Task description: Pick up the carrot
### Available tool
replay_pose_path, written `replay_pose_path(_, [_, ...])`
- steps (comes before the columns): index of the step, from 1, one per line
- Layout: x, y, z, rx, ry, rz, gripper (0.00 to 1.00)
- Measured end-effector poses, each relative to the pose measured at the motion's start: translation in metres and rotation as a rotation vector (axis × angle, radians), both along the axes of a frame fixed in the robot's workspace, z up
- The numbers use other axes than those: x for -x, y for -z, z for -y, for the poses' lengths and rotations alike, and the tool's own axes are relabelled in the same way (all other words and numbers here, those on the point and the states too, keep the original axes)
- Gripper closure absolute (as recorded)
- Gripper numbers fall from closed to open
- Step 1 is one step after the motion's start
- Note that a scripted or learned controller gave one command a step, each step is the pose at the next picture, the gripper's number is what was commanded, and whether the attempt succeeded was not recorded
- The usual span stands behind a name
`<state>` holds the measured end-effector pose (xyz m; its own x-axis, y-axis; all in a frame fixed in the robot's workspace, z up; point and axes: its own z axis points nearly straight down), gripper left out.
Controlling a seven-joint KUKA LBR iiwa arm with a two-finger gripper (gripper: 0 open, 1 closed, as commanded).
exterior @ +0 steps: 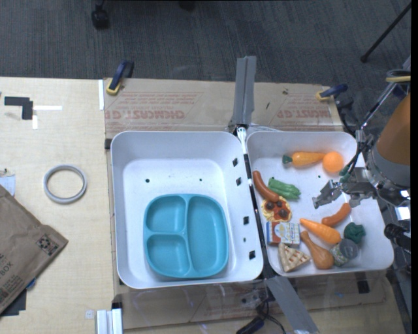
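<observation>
The gripper [328, 194] is hovering open and holding nothing inside the right bin [261, 147], just above the carrot [319, 230].

A dark grey carpeted floor [196, 32] runs along the far side of the light wooden table [59, 130], with a chair castor [100, 16] on it near the far left. A sheet of brown cardboard [196, 104] lies over the table's far edge, held by a blue and yellow clamp [119, 75] at each end. Near the left edge lie a roll of tape [65, 183] and a brown paper bag [23, 251], with black tape marks [19, 104] towards the far left corner.
</observation>
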<state>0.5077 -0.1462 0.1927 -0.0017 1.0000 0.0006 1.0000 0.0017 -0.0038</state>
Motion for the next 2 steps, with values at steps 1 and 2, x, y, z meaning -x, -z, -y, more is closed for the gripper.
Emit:
replay_pose_path(1, [-0.001,0.101,0.017,0.001,-0.043,0.004,0.00])
replay_pose_path(2, [0.030,0.101,0.037,-0.001,-0.213,0.003,0.00])
